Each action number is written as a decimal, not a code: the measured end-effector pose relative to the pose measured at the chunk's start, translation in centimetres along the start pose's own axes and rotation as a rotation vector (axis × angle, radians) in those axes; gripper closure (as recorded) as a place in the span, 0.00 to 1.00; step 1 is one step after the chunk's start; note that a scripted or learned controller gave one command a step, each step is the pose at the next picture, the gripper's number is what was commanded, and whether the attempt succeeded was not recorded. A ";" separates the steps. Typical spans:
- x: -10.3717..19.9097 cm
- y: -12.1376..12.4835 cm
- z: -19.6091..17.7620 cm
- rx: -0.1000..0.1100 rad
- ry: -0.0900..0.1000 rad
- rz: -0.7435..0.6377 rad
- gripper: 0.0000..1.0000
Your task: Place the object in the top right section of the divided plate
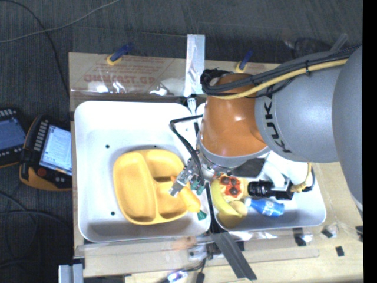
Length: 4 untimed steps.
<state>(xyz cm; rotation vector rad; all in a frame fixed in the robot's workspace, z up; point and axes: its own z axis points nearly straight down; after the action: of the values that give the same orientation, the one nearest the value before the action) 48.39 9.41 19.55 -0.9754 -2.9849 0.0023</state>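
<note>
The gripper hangs low over the right rim of the yellow divided plate, which lies in the left bin. From here I cannot tell whether it is wide, narrow or clamped on anything, since the orange wrist and the clutter below hide that.

Just under it, on the near side, a small yellow object sits against the plate's right edge, close to the wall between the bins. I take that to be the task's thing, though its colour runs into the plate and its outline is hard to read. It is not in the far right section, which lies just left of and beyond the gripper.

It looks like a moulded toy piece, so probably light, smooth and a bit slippery, with a rounded body that could roll or squirt out of a pinch. Across its narrowest middle seems the safest hold, well clear of the rim.

In the right bin lie a yellow banana-like toy, a red-orange piece touching it, and a blue item.
</note>
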 end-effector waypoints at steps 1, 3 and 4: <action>3.9 5.3 -11.6 -0.002 -0.002 -0.413 1.00; -1.5 -2.1 -0.8 0.000 0.000 -0.595 1.00; -3.0 -4.1 1.2 0.000 0.000 -0.837 1.00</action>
<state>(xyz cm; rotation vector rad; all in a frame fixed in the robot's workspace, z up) 48.36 4.36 18.33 0.3212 -3.1234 0.0009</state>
